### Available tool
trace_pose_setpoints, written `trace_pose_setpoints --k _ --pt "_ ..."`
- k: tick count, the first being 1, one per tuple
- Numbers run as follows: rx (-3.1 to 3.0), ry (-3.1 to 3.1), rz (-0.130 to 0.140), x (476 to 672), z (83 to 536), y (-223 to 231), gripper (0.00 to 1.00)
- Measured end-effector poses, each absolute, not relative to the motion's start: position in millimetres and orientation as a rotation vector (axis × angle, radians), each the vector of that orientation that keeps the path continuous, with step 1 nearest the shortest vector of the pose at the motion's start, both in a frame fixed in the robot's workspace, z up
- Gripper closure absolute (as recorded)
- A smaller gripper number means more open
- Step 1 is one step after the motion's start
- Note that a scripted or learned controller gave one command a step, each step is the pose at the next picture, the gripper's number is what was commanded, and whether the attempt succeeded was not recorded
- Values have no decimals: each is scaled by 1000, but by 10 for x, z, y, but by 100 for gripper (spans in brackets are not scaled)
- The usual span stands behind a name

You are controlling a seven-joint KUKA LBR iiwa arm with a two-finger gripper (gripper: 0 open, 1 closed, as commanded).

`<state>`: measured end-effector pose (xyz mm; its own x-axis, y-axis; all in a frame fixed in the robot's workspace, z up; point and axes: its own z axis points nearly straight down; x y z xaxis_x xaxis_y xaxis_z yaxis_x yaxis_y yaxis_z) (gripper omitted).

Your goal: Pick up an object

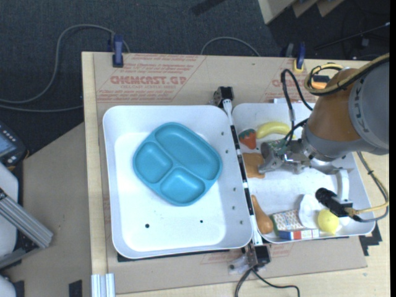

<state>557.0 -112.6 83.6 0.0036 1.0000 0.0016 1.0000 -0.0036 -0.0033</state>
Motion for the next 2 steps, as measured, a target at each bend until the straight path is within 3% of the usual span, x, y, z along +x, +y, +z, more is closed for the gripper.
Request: trace_pose_setpoints --k 1,2 --pt "-2229 -2211 3 4918 854 -1831 0" --pt "-2215 -2233 -9 5578 853 -1111 0"
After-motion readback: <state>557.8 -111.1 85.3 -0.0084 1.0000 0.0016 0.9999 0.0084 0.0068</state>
